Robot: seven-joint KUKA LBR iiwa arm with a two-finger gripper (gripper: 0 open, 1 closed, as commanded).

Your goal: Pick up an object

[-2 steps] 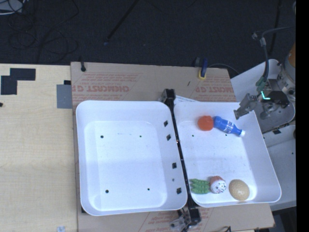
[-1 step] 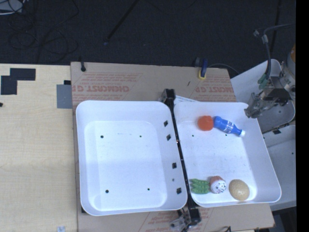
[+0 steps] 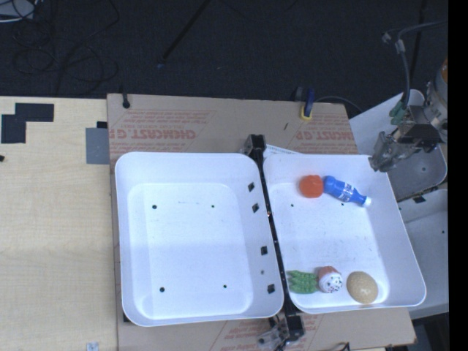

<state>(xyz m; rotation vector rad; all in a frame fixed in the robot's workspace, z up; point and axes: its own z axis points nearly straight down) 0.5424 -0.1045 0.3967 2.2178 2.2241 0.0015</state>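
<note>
Two white bins are seen side by side on a desk. In the right bin (image 3: 409,262), an orange ball (image 3: 311,186) touches a blue bottle (image 3: 345,191); a green toy (image 3: 300,281), a spotted ball (image 3: 330,280) and a tan egg (image 3: 362,287) lie along the near wall. The gripper (image 3: 382,158) is held outside the bin's far right corner, nothing in it; its opening cannot be told

Dark floor (image 3: 219,42) with cables, pale wooden bench (image 3: 51,225), brown cardboard sheet (image 3: 219,126)

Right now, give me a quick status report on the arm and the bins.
Gripper outside the right bin, at its far corner. Blue bottle nearest, touching orange ball. Nothing held.
</note>
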